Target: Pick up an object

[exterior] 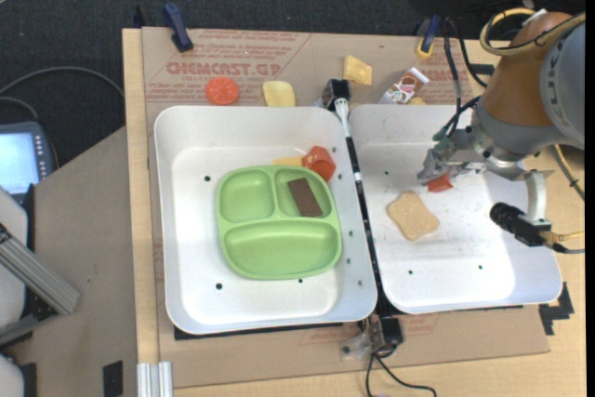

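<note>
Red piece (pixel 440 184) sits in the right bin (pixel 502 279) at about 12 o'clock from the bread slice (pixel 412 216), right under the gripper (pixel 437 165) — jaw state I cannot tell.

Left to right: green tray (pixel 279 242) with a brown block (pixel 303 197) in the left bin (pixel 181 228), red cup (pixel 320 162) at its 1 o'clock.

Risk: the small piece could skid on slick plastic, or the pinch miss.

Cardboard bench (pixel 232 56) — dark carpet around.
</note>
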`<move>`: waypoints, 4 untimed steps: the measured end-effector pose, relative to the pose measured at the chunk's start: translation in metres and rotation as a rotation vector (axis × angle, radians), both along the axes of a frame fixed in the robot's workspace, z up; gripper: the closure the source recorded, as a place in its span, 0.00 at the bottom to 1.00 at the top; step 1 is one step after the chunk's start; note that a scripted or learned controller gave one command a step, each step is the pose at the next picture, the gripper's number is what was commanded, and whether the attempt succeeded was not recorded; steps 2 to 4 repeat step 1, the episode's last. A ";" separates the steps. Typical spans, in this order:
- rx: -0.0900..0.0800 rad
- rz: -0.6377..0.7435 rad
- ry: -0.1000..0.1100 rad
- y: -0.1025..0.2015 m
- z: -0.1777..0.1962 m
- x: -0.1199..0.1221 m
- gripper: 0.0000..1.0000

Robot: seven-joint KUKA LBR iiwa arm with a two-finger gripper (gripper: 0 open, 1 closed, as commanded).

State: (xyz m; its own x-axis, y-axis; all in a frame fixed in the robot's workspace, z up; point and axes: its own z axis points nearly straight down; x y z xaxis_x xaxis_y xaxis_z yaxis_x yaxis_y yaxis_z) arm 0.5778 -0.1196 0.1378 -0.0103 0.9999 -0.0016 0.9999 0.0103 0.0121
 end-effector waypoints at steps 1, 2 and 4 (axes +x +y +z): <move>0.003 -0.003 0.006 0.074 0.050 -0.008 1.00; 0.003 -0.003 0.006 0.074 0.050 -0.008 1.00; 0.003 -0.003 0.006 0.074 0.050 -0.008 1.00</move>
